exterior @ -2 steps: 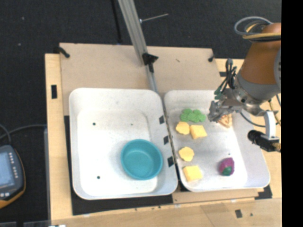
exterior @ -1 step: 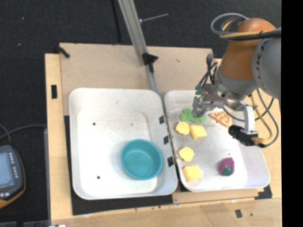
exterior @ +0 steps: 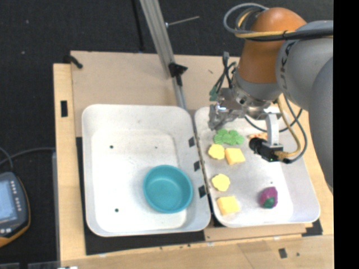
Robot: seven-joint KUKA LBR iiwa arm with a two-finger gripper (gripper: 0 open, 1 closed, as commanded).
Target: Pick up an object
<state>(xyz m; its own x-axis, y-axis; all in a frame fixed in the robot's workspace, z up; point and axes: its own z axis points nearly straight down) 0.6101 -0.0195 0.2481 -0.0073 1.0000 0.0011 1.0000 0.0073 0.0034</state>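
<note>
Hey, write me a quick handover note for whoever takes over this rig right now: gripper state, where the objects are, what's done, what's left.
Gripper: low over the far end of the right bin, just above the green piece; nothing visibly held.
Right bin: green piece, two round yellow pieces, two yellow blocks, a purple and green piece.
Left bin: blue bowl.
Done: no object lifted yet.
Left: grasp and raise one, likely the green piece.

A tan wooden bench [exterior: 123, 77] stands on a dark, speckled floor [exterior: 50, 21]. A slanted grey metal rail [exterior: 159, 32] crosses the top of the bench. A handheld control pendant [exterior: 10, 206] with an orange edge lies at far left.
</note>
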